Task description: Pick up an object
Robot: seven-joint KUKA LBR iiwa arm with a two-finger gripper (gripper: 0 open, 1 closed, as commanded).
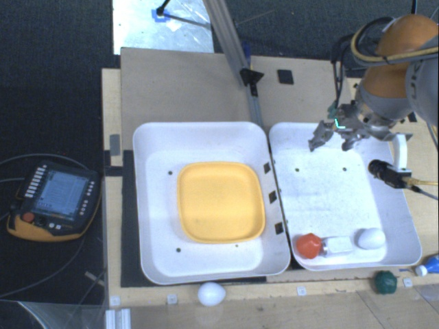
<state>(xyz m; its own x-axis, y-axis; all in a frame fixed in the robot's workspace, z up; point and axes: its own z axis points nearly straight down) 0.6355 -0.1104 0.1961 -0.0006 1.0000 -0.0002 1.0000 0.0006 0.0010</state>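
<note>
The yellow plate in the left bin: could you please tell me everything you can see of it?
The yellow plate is a rounded square in a pale, matt yellow that looks like plastic. It has a slightly raised rim around a flat, shallow centre, and nothing lies on it. It lies flat and right side up on the floor of the left bin, roughly in the middle and clear of the bin's walls. It touches only the bin floor. The gripper is well away, above the right bin.
</note>
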